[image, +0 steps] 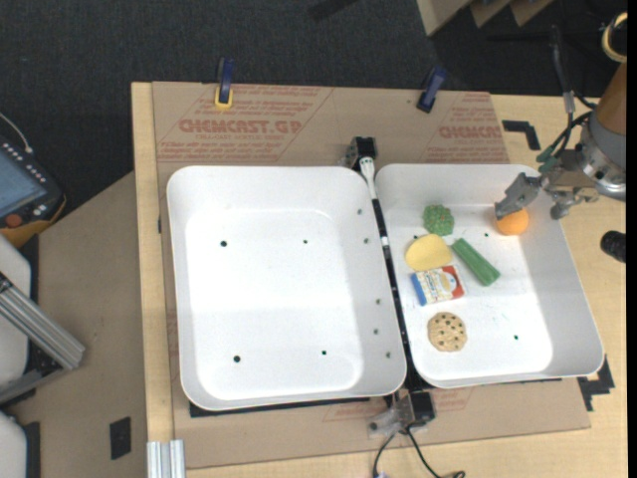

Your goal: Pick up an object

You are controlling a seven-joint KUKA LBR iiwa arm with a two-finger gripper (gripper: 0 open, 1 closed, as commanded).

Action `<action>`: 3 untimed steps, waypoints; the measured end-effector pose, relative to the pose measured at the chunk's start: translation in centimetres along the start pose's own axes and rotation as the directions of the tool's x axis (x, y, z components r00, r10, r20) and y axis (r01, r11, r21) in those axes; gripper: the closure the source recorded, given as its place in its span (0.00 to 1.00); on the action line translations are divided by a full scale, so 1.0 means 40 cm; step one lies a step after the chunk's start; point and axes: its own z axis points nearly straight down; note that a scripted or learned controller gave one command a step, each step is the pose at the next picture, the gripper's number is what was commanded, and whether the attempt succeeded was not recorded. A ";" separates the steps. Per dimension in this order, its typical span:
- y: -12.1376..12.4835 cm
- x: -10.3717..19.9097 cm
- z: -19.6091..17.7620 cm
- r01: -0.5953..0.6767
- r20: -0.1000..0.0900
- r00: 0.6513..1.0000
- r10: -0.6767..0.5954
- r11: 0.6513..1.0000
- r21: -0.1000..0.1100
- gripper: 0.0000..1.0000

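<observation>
Tool point(538, 199) over right bin point(567, 297), beside orange ball point(513, 223), cookie point(447, 332) near front

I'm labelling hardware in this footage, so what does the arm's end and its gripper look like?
At the view's right edge, the arm's end is a grey metal wrist housing with thin dark cables looping above it. The gripper is grey metal too, ending in two slim grey jaws. No markings are legible.
</observation>
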 end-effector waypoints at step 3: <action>-0.071 0.080 0.322 -0.001 -0.002 1.000 0.001 1.000 -0.004 0.00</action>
